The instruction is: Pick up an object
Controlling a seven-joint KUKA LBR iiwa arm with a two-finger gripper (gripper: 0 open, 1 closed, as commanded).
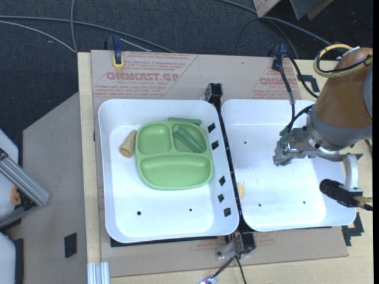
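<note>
Your gripper hangs low over the right bin, toward the middle of it, at the end of the grey arm that comes in from the right with its orange band above the wrist. You cannot tell from this angle how it is set, and you can see nothing caught in it. The white floor directly beneath it is bare.

Everything you might pick lies well apart from it, across the divider in the left bin. There you have a green compartment plate sitting flat near the middle, a darker green piece resting in the plate's upper right compartment, and a tan cone lying just beside the plate's left edge. A small yellowish bit sits at the right bin's left rim, by the divider.
</note>
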